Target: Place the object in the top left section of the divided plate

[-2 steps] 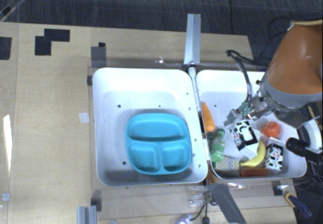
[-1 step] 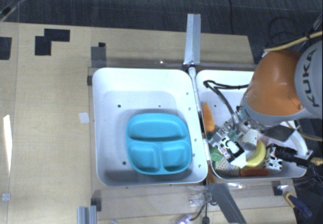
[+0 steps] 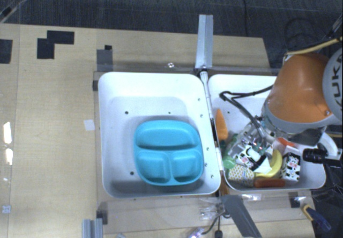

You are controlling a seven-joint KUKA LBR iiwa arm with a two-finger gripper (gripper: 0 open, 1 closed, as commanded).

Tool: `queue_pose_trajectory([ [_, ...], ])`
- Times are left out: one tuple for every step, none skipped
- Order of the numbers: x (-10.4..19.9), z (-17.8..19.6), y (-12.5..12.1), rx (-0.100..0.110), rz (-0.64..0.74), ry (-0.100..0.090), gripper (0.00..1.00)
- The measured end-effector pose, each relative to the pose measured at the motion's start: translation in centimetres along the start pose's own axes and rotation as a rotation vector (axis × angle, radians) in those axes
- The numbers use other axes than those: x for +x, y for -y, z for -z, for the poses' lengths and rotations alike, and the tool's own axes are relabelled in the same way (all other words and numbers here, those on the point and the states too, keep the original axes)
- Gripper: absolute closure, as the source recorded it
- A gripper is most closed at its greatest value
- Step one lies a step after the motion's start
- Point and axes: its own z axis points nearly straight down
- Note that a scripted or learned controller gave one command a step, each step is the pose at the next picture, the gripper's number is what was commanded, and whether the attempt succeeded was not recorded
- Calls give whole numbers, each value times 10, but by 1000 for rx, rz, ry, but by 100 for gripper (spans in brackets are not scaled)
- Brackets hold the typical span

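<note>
My hand point(image 3: 256, 146) is down low in the white bin on the right point(image 3: 316, 178), right on top of a heap of little toy foods. I put it there because that is where the things to pick from are. I cannot tell how my hand is set, or whether it has got anything, since my big grey and orange arm point(image 3: 300, 92) covers much of it.

Around my hand I see a yellow toy banana point(image 3: 275, 163) just beside it, a long orange carrot-like piece point(image 3: 221, 125) lying by the wall next to the blue plate's bin, and a red sausage-like piece point(image 3: 269, 182) under the banana. They are all jumbled and touching, so grabbing just one looks tricky to me.

The light blue plastic plate with three parts point(image 3: 169, 151) sits in the white bin on the left point(image 3: 115, 97), well apart from my hand. It lies flat, so a thing can be dropped into it. I think I am at the picking step, and the plate's top left part waits for whatever I lift.
</note>
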Motion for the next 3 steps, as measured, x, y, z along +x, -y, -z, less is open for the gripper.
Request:
queue_pose_trajectory([
  [10,0,-13,-1,-81,0,100],
  [7,128,-10,-3,-235,3,100],
  [34,0,-42,-2,-162,1,100],
])
